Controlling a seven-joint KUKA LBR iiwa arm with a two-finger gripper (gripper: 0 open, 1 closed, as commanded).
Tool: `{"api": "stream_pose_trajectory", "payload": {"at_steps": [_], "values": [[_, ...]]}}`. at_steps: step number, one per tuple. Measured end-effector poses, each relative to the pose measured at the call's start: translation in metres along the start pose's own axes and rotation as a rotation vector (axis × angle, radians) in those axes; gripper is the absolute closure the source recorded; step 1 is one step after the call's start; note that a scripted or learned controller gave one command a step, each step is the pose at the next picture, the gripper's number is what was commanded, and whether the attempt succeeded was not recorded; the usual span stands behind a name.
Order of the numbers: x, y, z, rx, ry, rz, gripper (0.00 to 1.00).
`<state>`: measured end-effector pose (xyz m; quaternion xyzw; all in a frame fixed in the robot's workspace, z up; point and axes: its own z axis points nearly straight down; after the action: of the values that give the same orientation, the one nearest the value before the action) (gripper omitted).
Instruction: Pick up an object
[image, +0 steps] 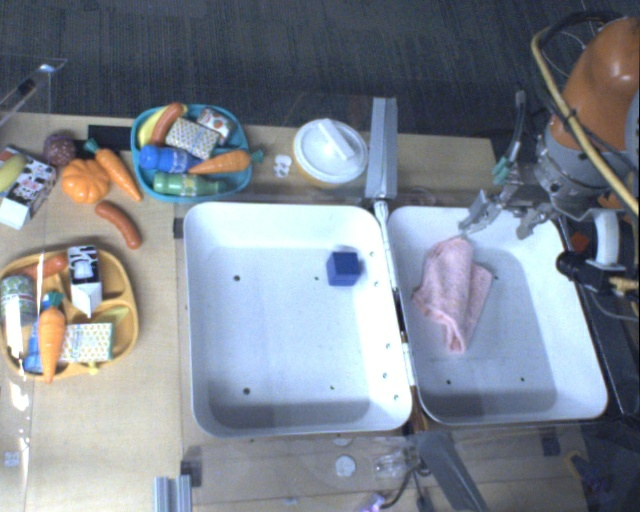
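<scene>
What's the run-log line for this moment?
gripper: open, above right white bin's far edge | crumpled pink cloth: in right bin, ungrasped | small blue cube: left white bin

A pink cloth (452, 290) lies crumpled in the right bin (575, 395), and a blue cube (344, 267) sits in the left bin (250, 400), near the divider between the bins. The pincer (505, 212) hangs open above the right bin's far rim, just beyond the cloth's top corner, fingers spread.
</scene>
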<state>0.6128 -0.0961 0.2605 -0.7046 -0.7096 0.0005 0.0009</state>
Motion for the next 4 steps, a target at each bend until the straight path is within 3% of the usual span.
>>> {"api": "stream_pose_trajectory", "payload": {"at_steps": [1, 2, 3, 4], "values": [[-0.043, -0.013, 0.138, 0.001, 0.001, -0.02, 0.0], [-0.045, -0.005, 0.17, -0.015, -0.001, -0.096, 0.0], [-0.065, 0.058, 0.17, -0.001, 0.003, -0.269, 0.0], [-0.066, 0.061, 0.161, -0.01, -0.005, -0.273, 1.0]]}}
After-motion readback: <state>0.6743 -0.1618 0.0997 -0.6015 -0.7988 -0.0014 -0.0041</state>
